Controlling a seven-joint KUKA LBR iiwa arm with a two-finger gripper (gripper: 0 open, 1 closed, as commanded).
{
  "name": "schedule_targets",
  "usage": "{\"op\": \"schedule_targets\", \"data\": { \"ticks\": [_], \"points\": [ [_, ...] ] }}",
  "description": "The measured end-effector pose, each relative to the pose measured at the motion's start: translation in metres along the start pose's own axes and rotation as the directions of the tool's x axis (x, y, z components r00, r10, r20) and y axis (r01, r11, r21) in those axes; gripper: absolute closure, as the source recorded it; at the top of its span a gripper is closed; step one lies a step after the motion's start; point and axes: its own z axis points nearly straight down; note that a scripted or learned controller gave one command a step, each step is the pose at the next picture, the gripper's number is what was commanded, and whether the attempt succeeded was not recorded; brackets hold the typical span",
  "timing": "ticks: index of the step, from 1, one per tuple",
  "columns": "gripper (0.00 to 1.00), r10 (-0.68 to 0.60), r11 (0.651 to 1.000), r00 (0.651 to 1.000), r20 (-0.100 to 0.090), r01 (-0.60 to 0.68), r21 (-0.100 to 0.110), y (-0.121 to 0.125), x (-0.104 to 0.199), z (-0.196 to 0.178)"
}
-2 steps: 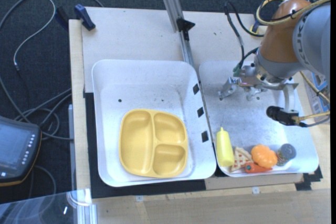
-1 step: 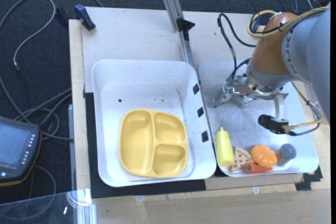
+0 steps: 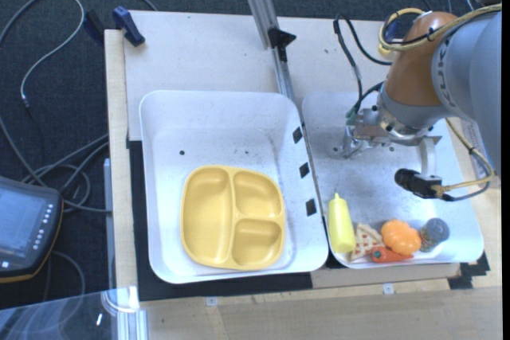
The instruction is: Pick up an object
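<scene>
Yellow bottle (image 3: 341, 224) lengthwise, tip (image 3: 337, 196) far-pointing

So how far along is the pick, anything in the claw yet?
Nothing looks picked yet. The claw is low over the right bin's upper part with no item seen in it. The yellow bottle, orange toy and other pieces lie along the near edge, so the grasp remains.

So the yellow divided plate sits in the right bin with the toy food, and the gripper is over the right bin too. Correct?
Not quite. In the camera view the yellow divided plate lies in the left bin, apart from the toy food. The mustard bottle, pizza slice and orange are in the right bin, and the gripper is over that bin.
</scene>
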Motion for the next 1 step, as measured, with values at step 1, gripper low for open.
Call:
{"op": "schedule_targets", "data": {
  "ticks": [1],
  "points": [
    [1.00, 0.000, 1.000, 1.000, 0.003, 0.000, -0.007, 0.0080, -0.0048, -0.0477]
  ]
}}
